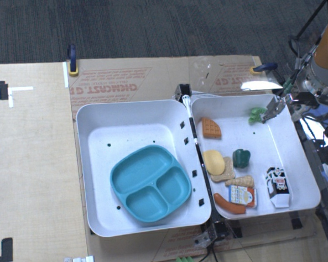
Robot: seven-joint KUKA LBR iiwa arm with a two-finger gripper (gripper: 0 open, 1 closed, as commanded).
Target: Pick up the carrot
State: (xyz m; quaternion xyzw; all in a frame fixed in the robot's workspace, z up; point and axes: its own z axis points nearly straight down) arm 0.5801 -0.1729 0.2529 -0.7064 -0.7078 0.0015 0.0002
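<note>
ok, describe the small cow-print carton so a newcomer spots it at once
Start at the right-hand shallow white bin and go to its lower right corner in the camera view. The small white carton with black cow patches lies there, apart from the food toys on its left, the only black-and-white item.

Glossy white plastic bins, a matt blue plastic tray, on brown cardboard.

I see two white bins; the left bin carries a turquoise divided plate; the right bin carries an orange waffle, a yellow lemon, a dark green pepper, a black-and-white milk carton, a red-orange sausage; the counter is pale wood-grain.
</note>
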